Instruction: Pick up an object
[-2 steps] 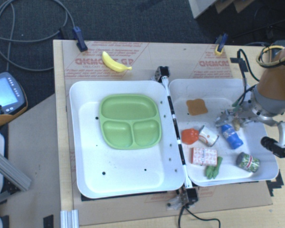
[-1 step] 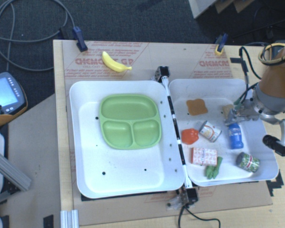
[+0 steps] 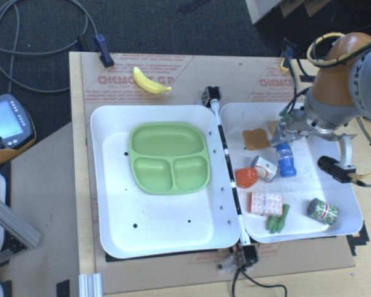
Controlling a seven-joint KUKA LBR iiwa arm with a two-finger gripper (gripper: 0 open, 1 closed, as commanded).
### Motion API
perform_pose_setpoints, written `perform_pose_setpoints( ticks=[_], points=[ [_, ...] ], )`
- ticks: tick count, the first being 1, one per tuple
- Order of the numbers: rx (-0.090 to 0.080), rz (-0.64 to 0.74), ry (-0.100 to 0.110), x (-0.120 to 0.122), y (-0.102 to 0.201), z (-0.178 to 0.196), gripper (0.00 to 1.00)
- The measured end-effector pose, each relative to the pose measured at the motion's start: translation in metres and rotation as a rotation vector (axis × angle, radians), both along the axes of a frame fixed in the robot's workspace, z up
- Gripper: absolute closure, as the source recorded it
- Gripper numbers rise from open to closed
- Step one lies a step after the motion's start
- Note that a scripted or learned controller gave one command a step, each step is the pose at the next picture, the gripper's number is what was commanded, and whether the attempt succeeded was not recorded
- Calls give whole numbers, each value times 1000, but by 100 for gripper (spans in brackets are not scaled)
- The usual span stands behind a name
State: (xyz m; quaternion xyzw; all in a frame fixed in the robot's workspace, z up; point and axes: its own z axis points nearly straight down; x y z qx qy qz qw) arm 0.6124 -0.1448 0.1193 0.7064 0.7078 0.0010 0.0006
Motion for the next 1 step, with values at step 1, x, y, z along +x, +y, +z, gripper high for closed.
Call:
perform_pose_setpoints(
  ticks=[1],
  points=[
    [0, 0, 1, 19, 76, 66, 100]
  ],
)
